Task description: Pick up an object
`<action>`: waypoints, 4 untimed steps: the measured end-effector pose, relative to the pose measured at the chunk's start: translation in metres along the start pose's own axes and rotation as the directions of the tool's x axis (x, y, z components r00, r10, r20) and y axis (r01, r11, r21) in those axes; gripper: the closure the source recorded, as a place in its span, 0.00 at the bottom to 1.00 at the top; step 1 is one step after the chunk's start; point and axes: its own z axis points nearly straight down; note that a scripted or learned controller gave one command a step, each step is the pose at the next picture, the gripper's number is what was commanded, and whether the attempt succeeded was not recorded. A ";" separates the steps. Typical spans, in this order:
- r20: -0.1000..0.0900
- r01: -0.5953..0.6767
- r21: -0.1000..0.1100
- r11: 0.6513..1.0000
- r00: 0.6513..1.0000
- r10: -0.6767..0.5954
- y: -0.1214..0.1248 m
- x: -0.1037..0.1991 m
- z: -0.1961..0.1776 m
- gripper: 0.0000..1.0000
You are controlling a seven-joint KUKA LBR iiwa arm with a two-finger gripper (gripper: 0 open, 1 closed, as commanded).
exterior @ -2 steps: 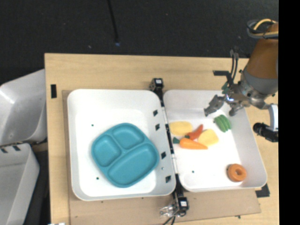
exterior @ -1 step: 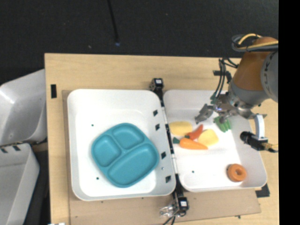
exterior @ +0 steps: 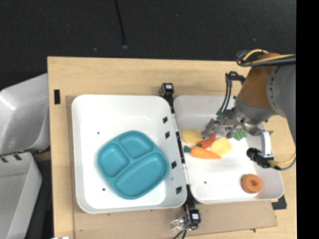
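While two shallow white bins are set side by side on the wooden bench (exterior: 124,76), their contents differ plainly. A teal divided plate (exterior: 132,164) is held by the left bin (exterior: 84,113); three compartments are moulded into it, and it is laid flat, turned at an angle, near the middle of the bin floor. Black clips are seen along the seam where the two bins meet.

Toy food is found in the right bin (exterior: 219,190). A pale yellow piece (exterior: 190,135) is placed close to the left wall of that bin. Just to its right a small cluster is formed: an orange carrot (exterior: 205,154) is laid lengthwise at the near side, a red piece (exterior: 207,143) is tucked just behind it, and a yellow piece (exterior: 223,146) is set against the carrot's right end. A green piece (exterior: 240,134) is partly hidden further right, beneath the wrist hardware. An orange ring-shaped toy, like a doughnut (exterior: 252,183), is placed apart from the rest, at the near right corner.

From the right the grey arm (exterior: 279,91) with its orange band is brought over the far half of the right bin. The gripper (exterior: 212,129) is lowered just above the cluster, beside the red piece. Whether it is spread or closed cannot be told, and nothing is seen to be gripped by it.
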 end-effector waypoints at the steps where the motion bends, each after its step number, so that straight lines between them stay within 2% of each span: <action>1: 0.001 -0.003 -0.005 1.000 1.000 0.003 0.001 -0.001 -0.014 1.00; 3: 0.001 0.004 -0.009 1.000 1.000 -0.004 0.002 -0.005 -0.112 1.00; 4: -0.001 0.008 -0.003 1.000 1.000 -0.008 -0.002 0.049 -0.107 1.00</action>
